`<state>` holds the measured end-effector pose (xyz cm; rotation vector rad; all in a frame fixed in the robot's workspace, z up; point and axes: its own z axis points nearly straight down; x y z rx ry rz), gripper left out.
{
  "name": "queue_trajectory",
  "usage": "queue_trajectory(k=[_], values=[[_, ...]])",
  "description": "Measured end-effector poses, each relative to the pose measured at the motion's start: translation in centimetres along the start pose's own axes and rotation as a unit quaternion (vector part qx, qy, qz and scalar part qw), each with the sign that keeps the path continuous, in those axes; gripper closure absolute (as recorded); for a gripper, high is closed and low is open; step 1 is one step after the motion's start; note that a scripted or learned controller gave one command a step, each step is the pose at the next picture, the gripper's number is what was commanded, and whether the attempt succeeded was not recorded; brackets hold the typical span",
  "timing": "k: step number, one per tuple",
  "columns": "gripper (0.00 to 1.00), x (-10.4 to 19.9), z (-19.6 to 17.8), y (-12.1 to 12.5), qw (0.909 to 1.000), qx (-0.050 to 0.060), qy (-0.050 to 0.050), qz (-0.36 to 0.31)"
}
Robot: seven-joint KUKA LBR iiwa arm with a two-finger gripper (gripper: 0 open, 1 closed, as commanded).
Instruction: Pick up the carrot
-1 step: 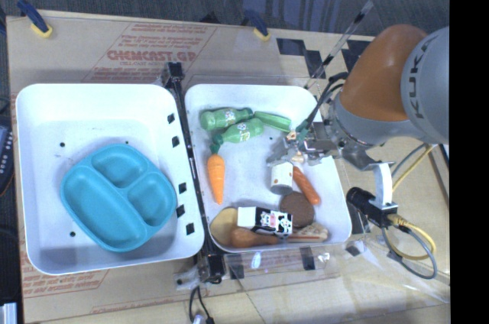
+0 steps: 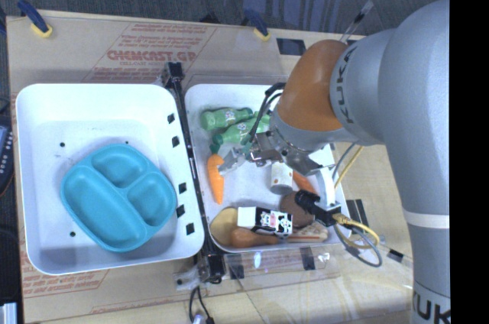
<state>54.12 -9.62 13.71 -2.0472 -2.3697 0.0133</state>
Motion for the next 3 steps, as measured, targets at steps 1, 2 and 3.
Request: queue_trajectory(k=[1, 2, 3], values=[[0.00, 0.8, 4.7, -3.2, 0.9990, -0.001, 0.001, 0.046], [1.00, 0.8, 3.7, -3.2, 0.9992, 0.000, 0.000, 0.040], [1.00, 9.3, -5.5, -1.0, 0.9811, -0.003, 0.001, 0.193]])
